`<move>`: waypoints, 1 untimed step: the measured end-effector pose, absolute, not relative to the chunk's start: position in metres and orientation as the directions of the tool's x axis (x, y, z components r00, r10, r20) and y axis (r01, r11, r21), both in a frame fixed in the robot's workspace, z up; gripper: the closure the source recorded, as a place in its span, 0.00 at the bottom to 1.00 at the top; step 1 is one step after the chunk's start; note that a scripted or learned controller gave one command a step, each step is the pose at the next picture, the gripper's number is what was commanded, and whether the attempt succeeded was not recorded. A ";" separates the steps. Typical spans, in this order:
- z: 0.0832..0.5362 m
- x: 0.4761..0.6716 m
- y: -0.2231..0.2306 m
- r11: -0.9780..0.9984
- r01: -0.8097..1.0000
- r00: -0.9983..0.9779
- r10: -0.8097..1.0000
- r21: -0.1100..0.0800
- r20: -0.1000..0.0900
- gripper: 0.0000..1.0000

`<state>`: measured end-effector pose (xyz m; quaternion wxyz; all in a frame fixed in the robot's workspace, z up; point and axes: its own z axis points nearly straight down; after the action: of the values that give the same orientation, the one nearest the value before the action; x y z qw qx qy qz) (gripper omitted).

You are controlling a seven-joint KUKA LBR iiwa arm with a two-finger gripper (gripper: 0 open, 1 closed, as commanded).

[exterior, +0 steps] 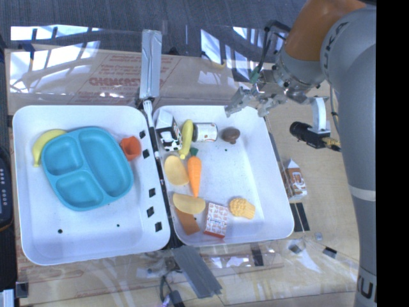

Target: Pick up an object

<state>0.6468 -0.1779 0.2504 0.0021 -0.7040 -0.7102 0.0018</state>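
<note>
My gripper [246,109] hangs above the far edge of the right bin [268,171], open with nothing between its fingers. Just below it in the bin lie a small brown lump [230,134] and a white can [206,132] on its side. Further left are a yellow banana-shaped piece [187,133] and a black-and-white carton [167,139]. An orange carrot [194,171], a pale yellow piece [175,169], a yellow slice [188,203], a patterned packet [217,220] and a round waffle-like biscuit [241,207] lie nearer the front.
The left bin [32,235] holds a blue divided plate [86,166], a banana [43,143] and a small orange cup [130,147]. A small carton [295,179] lies on the bench to the right of the right bin. The arm's black fitting [310,135] juts out beside the bin's right rim.
</note>
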 end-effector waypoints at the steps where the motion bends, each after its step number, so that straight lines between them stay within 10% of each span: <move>1: 0.126 0.592 -0.120 0.004 1.000 -0.004 1.000 -0.010 0.001 0.00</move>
<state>0.5924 -0.1200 0.1261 0.0038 -0.7058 -0.7084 0.0034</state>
